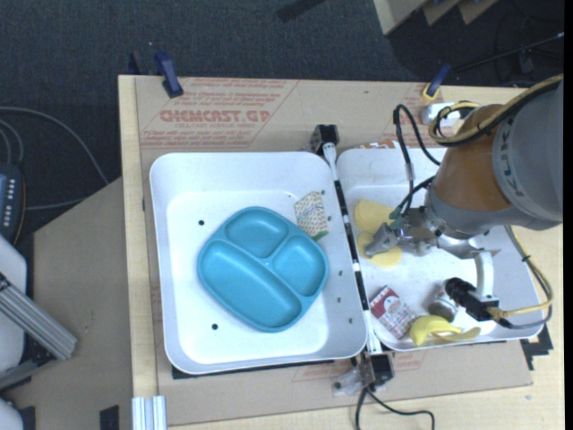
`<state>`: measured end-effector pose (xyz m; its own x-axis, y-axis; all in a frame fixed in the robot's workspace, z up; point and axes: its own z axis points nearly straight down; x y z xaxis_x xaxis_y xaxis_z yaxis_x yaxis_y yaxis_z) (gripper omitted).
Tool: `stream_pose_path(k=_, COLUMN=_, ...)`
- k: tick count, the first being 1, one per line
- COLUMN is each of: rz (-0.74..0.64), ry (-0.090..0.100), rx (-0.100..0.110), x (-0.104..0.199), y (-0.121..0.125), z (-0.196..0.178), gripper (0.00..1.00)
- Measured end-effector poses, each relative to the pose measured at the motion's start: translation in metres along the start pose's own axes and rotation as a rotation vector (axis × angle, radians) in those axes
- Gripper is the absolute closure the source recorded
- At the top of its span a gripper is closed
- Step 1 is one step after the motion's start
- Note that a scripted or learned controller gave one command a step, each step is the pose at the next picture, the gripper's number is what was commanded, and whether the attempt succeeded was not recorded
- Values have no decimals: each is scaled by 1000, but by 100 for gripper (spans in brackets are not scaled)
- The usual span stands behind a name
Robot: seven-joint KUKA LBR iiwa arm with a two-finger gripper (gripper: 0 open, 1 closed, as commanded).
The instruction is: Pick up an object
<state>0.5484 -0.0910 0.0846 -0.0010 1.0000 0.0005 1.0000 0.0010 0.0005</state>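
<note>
My gripper is low in the right bin, near its left wall. It sits over yellow material: one yellow piece shows just above it and another yellow piece just below it. Whether these are one object or two is hidden by the gripper. A red and white packet lies toward the front of the bin. Beside it, at the front edge, lies a yellow banana-like object.
The left bin holds a blue divided plate and a small patterned packet by its right wall. The grey arm with its orange band covers the right bin's back right. The wall between the bins runs just left of the gripper.
</note>
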Motion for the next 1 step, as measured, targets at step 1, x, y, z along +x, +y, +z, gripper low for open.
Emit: stream_pose_path(k=1, rz=1, ry=-1, rx=-1, x=-14, y=58, z=0, gripper=0)
